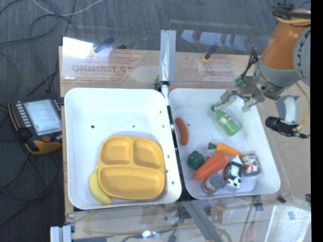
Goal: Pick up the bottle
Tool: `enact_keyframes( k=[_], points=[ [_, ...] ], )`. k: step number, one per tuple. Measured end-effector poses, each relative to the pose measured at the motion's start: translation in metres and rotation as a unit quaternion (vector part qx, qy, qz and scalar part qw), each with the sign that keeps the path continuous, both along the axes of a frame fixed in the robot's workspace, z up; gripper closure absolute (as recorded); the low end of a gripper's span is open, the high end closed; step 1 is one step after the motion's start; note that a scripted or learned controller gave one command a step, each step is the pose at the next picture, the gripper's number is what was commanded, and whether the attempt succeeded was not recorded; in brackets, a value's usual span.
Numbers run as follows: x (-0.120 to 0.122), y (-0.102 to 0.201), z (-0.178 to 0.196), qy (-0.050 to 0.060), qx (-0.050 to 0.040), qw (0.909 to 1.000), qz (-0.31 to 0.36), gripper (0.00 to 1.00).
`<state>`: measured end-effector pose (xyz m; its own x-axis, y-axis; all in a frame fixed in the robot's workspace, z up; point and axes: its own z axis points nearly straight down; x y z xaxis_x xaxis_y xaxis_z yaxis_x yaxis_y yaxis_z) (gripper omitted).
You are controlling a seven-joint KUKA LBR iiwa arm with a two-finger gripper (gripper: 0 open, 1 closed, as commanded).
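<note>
Gripper (pixel 235 99) spread wide, angled down-left from the right, just above the green bottle (pixel 226 122).

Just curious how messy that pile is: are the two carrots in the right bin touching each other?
Touching. The camera view shows the small carrot lying against the top of the big carrot, with no gap between them.
</note>
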<state>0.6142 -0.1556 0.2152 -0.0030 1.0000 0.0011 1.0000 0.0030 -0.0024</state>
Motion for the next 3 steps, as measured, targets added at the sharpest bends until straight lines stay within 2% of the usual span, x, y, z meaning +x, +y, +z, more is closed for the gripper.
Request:
enact_keyframes(
  k=[1,2,3],
  points=[
    [0.014,-0.030,-0.124,-0.003,-0.0026,0.9995,0.031,0.00],
    [0.015,-0.029,-0.114,-0.004,-0.0022,0.9995,0.031,1.00],
    [0.039,0.006,-0.029,0.000,-0.0019,0.9969,-0.078,1.00]
  ],
)
